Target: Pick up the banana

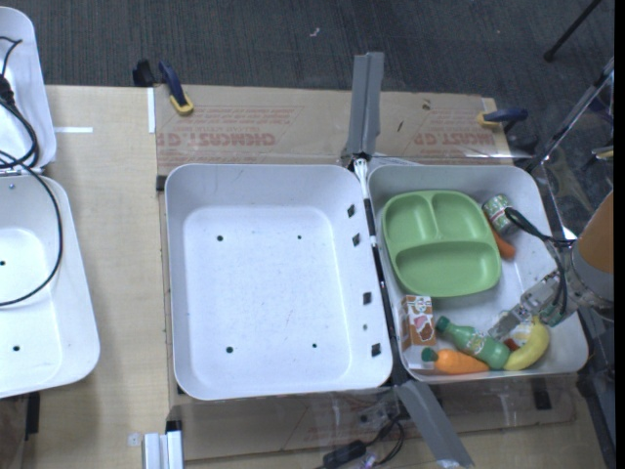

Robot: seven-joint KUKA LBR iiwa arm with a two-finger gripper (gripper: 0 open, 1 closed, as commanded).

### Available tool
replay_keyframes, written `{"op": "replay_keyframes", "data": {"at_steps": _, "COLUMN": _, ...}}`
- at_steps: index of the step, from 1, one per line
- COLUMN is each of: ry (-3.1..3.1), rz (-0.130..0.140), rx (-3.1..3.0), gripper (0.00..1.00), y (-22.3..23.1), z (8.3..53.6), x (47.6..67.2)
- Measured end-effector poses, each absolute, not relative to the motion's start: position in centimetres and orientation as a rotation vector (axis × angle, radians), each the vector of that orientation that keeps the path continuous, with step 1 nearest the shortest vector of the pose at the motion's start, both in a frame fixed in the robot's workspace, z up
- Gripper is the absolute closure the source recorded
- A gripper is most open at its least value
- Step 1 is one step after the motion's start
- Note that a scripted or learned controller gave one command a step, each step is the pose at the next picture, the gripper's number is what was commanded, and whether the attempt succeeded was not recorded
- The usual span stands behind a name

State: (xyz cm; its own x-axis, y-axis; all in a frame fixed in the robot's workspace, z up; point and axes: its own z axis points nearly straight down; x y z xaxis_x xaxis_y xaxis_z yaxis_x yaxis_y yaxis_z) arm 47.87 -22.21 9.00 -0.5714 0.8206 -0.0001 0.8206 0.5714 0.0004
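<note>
The tabletop [107, 164] carries two shallow white bins side by side. The left bin [186, 262] shows only its bare white floor. The right bin [459, 176] holds all the loose items.

Contents of the right bin:
- A green divided plate [441, 242] lies in the far-left part of the bin.
- A small can [497, 210] lies just right of the plate's far right corner, near the far right of the bin.
- A small carton [419, 320] sits at the near left, just beyond the plate's near edge.
- A carrot [457, 362] lies along the near wall.
- A green bottle [476, 341] lies on its side just beyond the carrot, with its cap pointing left.
- The banana [528, 346] lies in the near right corner of the bin, just right of the green bottle, curving toward the near wall.

The arm enters from the right edge of the view. The gripper [520, 318] is low over the near right corner, directly at the far end of the banana and beside the bottle. Whether the jaws are apart or together cannot be told from this view, nor whether they touch the banana.
</note>
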Motion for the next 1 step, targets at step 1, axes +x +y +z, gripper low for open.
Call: {"op": "replay_keyframes", "data": {"at_steps": 1, "ry": 2.785, "rz": 0.0, "rx": 1.454, "gripper": 0.0, "y": -22.2, "z": 8.98, "x": 47.84}}
